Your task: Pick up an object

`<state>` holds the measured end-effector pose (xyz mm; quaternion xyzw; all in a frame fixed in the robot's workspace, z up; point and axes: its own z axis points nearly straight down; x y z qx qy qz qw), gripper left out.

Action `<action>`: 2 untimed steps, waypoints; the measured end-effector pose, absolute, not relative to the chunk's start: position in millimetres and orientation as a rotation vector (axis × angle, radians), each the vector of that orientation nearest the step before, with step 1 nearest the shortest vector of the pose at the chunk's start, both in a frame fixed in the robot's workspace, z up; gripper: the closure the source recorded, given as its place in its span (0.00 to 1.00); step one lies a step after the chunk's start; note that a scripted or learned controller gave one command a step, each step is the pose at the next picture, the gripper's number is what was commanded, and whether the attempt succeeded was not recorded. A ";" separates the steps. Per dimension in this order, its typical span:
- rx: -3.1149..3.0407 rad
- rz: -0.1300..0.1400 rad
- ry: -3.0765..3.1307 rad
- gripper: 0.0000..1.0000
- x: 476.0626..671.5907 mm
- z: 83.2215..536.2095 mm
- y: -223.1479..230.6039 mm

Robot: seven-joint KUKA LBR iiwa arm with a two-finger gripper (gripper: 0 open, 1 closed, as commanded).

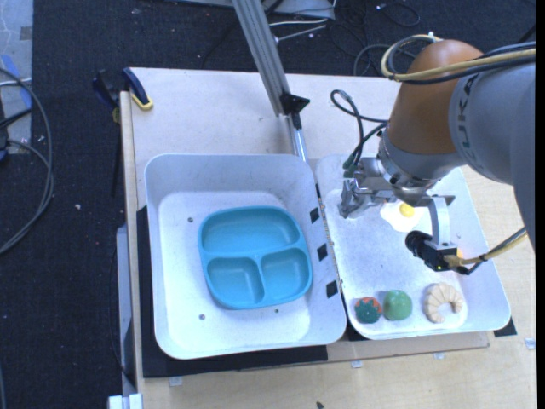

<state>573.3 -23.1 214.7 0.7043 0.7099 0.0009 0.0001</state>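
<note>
Overhead, two shallow white bins are seen side by side on the bench, and the blue divided tray [254,256] lying in the left bin [170,194] is taken as the landmark. That tray has three compartments and sits tilted on the bin floor, roughly in the middle.

To the right of the tray, across the seam where the two bins meet, the right bin [370,254] is found. The gripper [349,203] is positioned over the upper left part of that bin, just right of the tray's top corner and a little above it in the view. It hangs from the grey arm [494,109] with its orange band [434,92], which enters from the right. Nothing is seen between the fingers; whether they are spread or pressed together cannot be told.

Further right of the tray, past the gripper, a pale white-and-yellow object [402,216] resembling a fried egg is partly covered by the wrist. Near the right bin's lower edge, below and right of the tray, three objects are lined up: a small teal and red-orange item [368,309], a green round item [397,304] touching it, and a cream ridged pastry-like item [444,302] a little apart on the far side. All of them lie apart from the gripper.
</note>
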 end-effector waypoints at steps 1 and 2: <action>2.212 0.003 2.230 1.00 584.3 210.5 29.9; 2.213 0.002 2.231 1.00 580.1 215.1 79.0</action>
